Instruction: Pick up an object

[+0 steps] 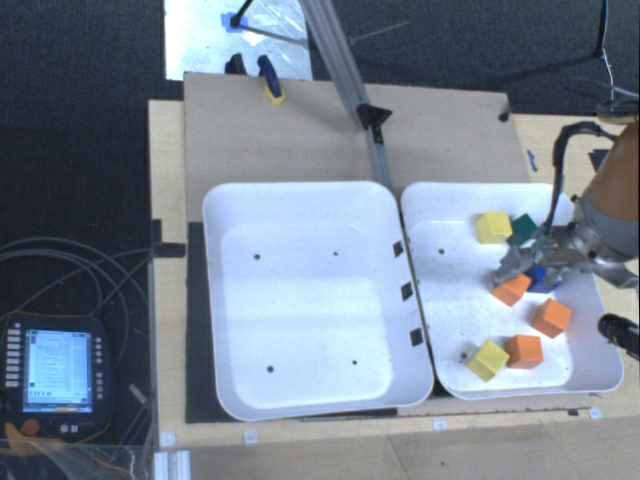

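Observation:
In the right bin (590, 373) lie several small blocks. A yellow block (493, 227) and a dark green block (523, 230) sit at the back. An orange block (511, 289) and a blue block (541, 277) lie in the middle. Toward the front are two more orange blocks (551, 317) (524, 351) and a second yellow block (487, 359). My gripper (519, 265) reaches in from the right and hangs low just above the middle orange block and the blue one, partly hiding the blue block. I see no block lifted.
The left bin (225, 268) stands beside the right one, their rims meeting at the centre. A slanted metal pole (340, 53) rises behind the bins. A teach pendant (55, 373) and cables lie on the floor at left.

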`<state>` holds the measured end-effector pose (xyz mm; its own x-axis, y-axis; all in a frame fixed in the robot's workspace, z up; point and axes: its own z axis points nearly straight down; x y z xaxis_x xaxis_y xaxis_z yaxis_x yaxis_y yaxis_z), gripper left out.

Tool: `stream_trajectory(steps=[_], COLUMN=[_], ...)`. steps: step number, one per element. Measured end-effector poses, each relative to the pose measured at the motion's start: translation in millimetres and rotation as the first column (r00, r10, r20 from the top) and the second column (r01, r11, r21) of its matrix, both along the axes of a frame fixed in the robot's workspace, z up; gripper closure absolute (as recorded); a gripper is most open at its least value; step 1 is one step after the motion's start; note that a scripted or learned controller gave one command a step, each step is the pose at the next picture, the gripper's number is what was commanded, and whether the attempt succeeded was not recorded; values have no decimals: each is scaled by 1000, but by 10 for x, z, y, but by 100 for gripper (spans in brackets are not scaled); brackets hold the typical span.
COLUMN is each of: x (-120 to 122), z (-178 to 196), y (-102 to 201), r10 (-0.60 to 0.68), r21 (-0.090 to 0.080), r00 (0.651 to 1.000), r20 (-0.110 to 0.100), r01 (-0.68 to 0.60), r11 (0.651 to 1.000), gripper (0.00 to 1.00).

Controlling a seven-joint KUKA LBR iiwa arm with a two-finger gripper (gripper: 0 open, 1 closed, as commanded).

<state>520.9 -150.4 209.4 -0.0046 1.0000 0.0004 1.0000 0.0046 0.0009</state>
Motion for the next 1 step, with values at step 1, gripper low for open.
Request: stream_trajectory(steps=[1], x=[1], z=[2], y=[0], r10=[-1], r21=[0], r00=[1000], r20=[1], r01=[1], r11=[1000], gripper=[0])
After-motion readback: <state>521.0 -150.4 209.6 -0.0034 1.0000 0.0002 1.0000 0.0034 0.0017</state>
